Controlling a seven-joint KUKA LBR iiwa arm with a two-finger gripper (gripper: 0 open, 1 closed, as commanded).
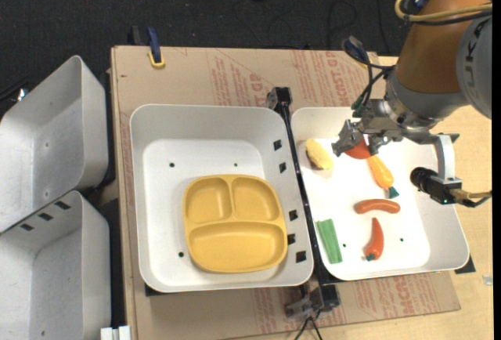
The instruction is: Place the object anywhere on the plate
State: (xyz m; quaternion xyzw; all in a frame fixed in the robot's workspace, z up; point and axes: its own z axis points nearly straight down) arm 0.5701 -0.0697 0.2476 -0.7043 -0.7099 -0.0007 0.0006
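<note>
A yellow divided plate (234, 223) lies in the left bin (149, 174). My gripper (358, 144) hangs low over the back of the right bin (438, 252), open, with a small red object (358, 151) showing between its fingers and partly hidden by them. Whether it rests on the bin floor I cannot tell. An orange carrot (381, 171) lies just right of the gripper, and a pale yellow piece (318, 154) just left of it.
Nearer the front of the right bin lie a red sausage (377, 207), a red chili pepper (375, 239) and a green block (329, 240). A black divider (291, 166) separates the bins. Two spare white bins (47, 174) stand at the left.
</note>
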